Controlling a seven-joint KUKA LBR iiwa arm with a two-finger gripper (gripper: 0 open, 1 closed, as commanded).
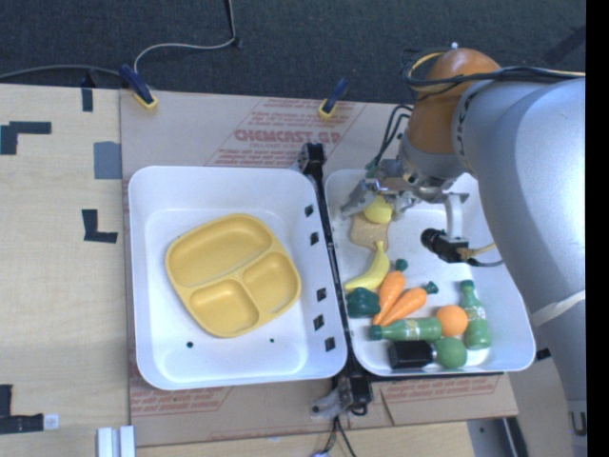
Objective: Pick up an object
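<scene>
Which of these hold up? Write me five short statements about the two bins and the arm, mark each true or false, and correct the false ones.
1. The yellow divided plate lies in the left bin. True.
2. The banana lies in the left bin. False: it lies in the right bin, near the divider between the bins.
3. The gripper is over the far end of the right bin. True.
4. The two carrots sit on the yellow divided plate. False: they lie in the right bin, beside the banana.
5. The black block lies at the near edge of the right bin. True.
</scene>
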